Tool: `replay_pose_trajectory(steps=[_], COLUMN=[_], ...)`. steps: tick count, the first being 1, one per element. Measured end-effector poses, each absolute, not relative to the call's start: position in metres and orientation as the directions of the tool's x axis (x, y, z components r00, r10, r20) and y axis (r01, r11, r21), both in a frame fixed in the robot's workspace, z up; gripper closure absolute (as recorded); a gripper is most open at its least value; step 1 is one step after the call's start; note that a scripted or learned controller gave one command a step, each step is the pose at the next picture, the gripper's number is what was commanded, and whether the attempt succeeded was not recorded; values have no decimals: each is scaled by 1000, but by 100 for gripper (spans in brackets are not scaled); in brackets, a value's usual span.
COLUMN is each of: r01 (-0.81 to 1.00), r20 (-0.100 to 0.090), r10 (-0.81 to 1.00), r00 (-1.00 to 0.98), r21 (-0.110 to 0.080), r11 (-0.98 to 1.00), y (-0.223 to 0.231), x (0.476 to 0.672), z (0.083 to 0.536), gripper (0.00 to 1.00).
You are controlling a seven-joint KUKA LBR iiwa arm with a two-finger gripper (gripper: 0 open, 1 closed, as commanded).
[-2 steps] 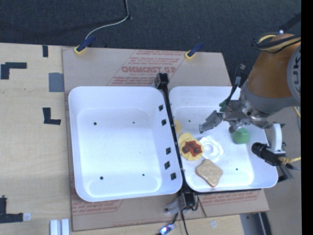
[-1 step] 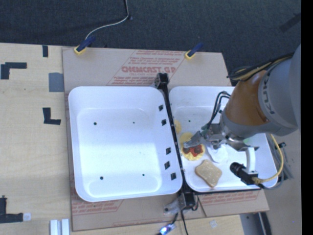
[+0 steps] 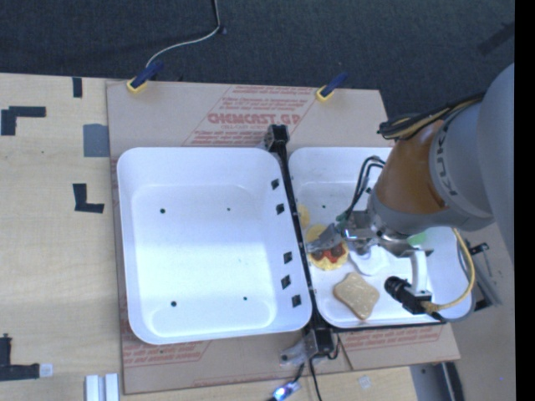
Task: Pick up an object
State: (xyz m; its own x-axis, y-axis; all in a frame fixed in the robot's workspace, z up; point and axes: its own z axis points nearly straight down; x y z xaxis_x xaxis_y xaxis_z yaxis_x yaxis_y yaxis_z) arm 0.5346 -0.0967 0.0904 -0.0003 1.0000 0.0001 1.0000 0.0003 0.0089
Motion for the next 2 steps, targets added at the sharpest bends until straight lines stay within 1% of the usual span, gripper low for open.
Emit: replay_pose_trajectory(steps=[1, 2], r01=[1000, 1000], r20=[8, -2], r10=[1000, 1000], r00=[-4, -4], r21=[16, 7], r11=[4, 4], y=[-93, -30], x=[538, 499], z=[106, 189], gripper=[100, 100])
